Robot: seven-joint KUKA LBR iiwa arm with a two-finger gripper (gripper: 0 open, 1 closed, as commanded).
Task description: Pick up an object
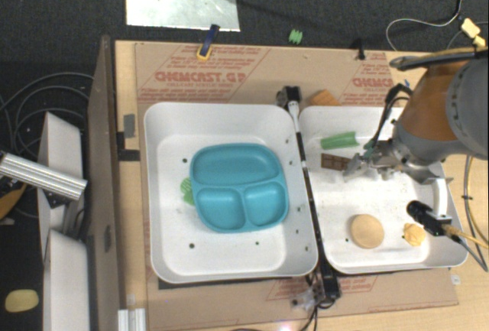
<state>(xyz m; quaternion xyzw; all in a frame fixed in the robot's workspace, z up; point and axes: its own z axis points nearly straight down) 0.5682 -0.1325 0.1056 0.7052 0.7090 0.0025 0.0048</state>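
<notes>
Counting two bins (pixel 164 169), one tray (pixel 237 186)

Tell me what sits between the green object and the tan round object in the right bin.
In the camera view, a small brown block lies below the green object; from there to the tan round object is bare white bin floor.

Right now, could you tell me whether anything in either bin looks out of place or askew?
One thing: a green object in the left bin lies mostly hidden under the left edge of the blue divided tray, which sits slightly askew.
</notes>
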